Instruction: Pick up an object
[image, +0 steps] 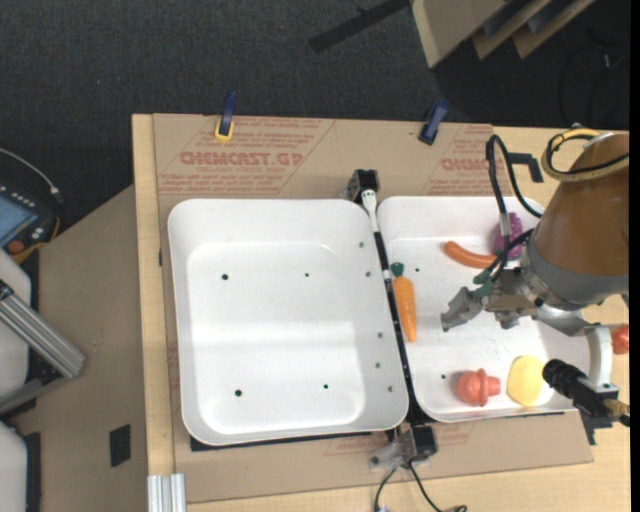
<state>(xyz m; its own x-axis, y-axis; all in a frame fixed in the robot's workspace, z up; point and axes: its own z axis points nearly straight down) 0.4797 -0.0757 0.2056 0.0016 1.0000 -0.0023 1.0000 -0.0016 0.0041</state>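
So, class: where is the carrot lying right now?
The carrot lies in the right bin, along its left wall beside the divider between the bins, to the left of the claw.

a grey robot arm (585, 225) with an orange band reaches in from the right side of the view, its bulky wrist tilted down and to the left. at its end a dark two-finger gripper (452, 318) points left and slightly down, low over the surface beneath it. black cables loop over the top of the wrist.
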